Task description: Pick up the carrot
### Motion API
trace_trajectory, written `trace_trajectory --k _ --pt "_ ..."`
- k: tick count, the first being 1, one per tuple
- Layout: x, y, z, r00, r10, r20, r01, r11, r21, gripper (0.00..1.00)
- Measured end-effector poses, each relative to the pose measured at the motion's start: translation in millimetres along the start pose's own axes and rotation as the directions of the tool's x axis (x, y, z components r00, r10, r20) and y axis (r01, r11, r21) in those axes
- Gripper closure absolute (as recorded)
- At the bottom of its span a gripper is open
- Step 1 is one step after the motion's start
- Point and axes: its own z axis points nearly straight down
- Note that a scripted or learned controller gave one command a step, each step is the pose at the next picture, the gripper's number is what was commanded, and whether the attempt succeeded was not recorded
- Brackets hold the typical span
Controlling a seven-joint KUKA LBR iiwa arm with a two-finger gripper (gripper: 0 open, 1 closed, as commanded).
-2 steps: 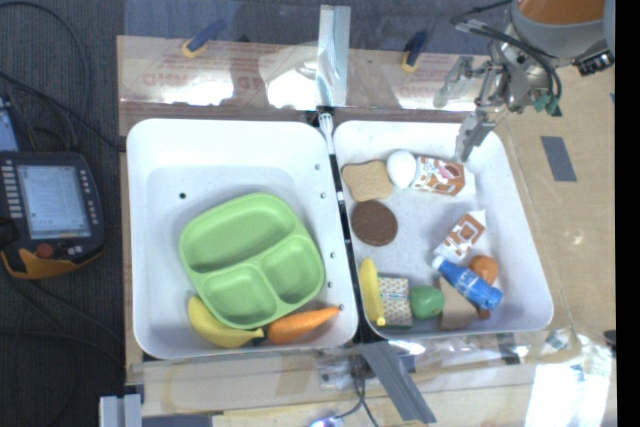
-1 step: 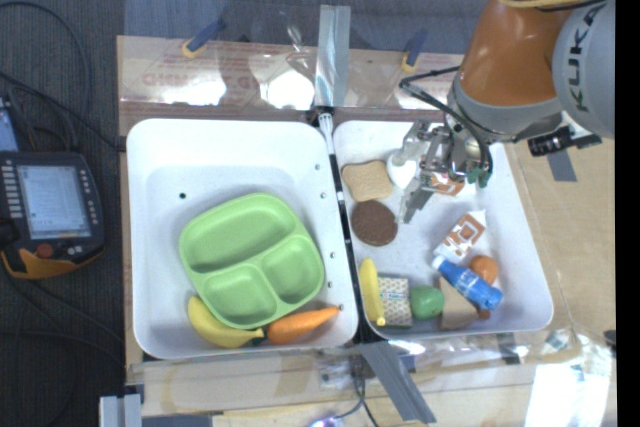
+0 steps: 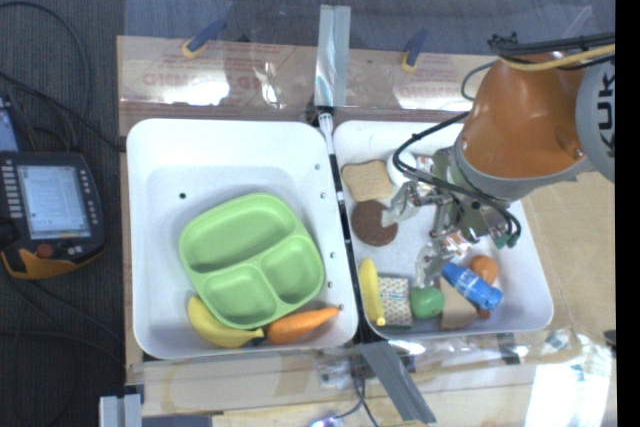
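Observation:
The carrot (image 3: 300, 323) is orange and lies flat in the left bin (image 3: 160, 165), near its front right corner. It rests against the front edge of the green divided plate (image 3: 252, 258) and its thick end touches a yellow banana (image 3: 218, 327). My gripper (image 3: 443, 233) hangs over the right bin (image 3: 535, 300), well to the right of the carrot and across the wall between the bins. It sits above a cluster of small items. The orange band of the arm (image 3: 525, 120) hides the back right of that bin.
The right bin holds a toast slice (image 3: 365, 178), a brown disc (image 3: 375, 222), a yellow item (image 3: 369, 289), a green item (image 3: 427, 302), a blue bottle (image 3: 471, 285) and a small orange piece (image 3: 485, 267). A handheld controller (image 3: 50, 205) lies left of the bench.

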Motion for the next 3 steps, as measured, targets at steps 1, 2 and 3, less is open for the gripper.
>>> trace_trajectory --k 1,2,3 --pt "-1 0 -10 1.0 0.0 0.003 0.0 1.0 0.002 1.0" --pt "23 -48 -141 0.991 0.134 0.012 -0.134 0.991 0.005 1.0" --pt "36 -80 -284 0.999 0.029 0.013 -0.029 1.0 0.007 1.0"
